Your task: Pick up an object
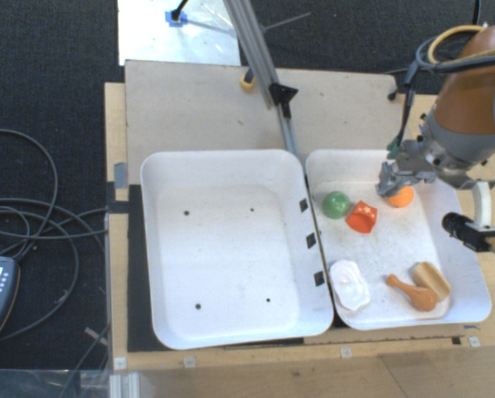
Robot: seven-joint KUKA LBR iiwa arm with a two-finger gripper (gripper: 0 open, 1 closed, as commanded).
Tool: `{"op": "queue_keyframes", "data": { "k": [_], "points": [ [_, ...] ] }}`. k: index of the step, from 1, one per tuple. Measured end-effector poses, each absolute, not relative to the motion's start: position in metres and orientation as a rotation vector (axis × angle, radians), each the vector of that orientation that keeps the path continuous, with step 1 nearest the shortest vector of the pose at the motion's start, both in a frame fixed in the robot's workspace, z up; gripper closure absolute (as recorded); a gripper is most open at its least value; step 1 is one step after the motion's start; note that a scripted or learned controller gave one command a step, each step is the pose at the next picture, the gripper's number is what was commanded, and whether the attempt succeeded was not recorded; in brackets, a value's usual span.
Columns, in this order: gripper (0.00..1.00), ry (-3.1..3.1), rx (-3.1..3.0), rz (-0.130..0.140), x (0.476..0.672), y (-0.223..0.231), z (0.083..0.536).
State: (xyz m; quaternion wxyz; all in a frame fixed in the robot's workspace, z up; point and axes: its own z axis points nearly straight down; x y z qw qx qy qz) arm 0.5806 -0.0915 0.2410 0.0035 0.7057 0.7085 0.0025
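The right bin (458, 301) holds several small objects. An orange ball (401, 196) lies near its back, partly covered by my gripper (390, 185), which hangs right over it on the ball's left side. A green ball (337, 204) sits to the left. Beside it is a red-orange block (361, 217). A white crumpled object (349, 283) lies near the front left. At the front right lie an orange drumstick-shaped toy (411, 293) and a tan bread-like piece (430, 279). The arm's orange wrist band (473, 98) rises above the gripper.
The left bin (168, 181) stands next to the right one, with black clips (311, 240) along the shared rim. A grey pole (259, 52) slants across the bench's back. A black fitting (465, 229) juts over the right bin's right rim. Cables (31, 222) lie on the floor at left.
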Motion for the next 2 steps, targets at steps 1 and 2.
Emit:
{"op": "queue_keyframes", "data": {
  "k": [1,2],
  "points": [
    [1.00,2.224,2.212,0.006,0.582,-0.092,0.279],
    [1.00,2.232,2.210,0.004,0.602,-0.042,0.259]
  ]
}}
